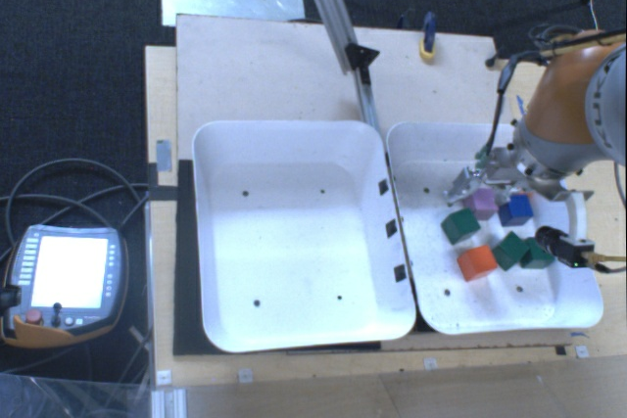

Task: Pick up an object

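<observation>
My gripper hangs low in the right bin, its metal tips just above the purple block. How they are set I cannot tell from this slanted view, and nothing shows between them.

The purple block lies directly beneath me, the nearest candidate. Just to its right sits a blue block, touching or nearly so. In front of it a green block stands a little apart, then an orange block nearer the front rim, with two more dark green blocks pressed together beside it.

These look like small solid cubes, stiff and light, with flat faces that should not give under pressure. Smooth paint may make them a bit slippery, so I judge a square pinch across two opposite flat faces is best, not on corners. The purple one is crowded on its blue side; the green or orange offers freer flanks.

Beyond, the left bin sits alongside, and a teach pendant rests at far left.
</observation>
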Robot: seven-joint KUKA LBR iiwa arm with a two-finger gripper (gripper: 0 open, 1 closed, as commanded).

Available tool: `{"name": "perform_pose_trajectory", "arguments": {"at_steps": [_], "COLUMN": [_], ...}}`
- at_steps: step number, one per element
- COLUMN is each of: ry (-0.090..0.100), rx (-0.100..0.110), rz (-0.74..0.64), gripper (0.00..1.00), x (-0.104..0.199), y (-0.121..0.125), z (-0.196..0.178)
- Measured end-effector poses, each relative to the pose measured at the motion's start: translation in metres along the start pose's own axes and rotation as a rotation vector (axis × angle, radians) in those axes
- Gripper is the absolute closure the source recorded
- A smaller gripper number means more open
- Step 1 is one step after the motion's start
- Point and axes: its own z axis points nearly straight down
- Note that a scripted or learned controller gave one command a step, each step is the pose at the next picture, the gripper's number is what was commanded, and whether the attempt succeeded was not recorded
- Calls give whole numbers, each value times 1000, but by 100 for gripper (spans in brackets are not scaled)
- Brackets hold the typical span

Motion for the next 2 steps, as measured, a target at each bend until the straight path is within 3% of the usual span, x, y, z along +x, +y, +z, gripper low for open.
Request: {"name": "perform_pose_trajectory", "arguments": {"at_steps": [1,2], "ry": [-8,-9], "rx": [-26,-29], "rz": [0,-2], "gripper": [0,100], "x": [-2,-3], "y": [7,7], "z": [25,15]}}
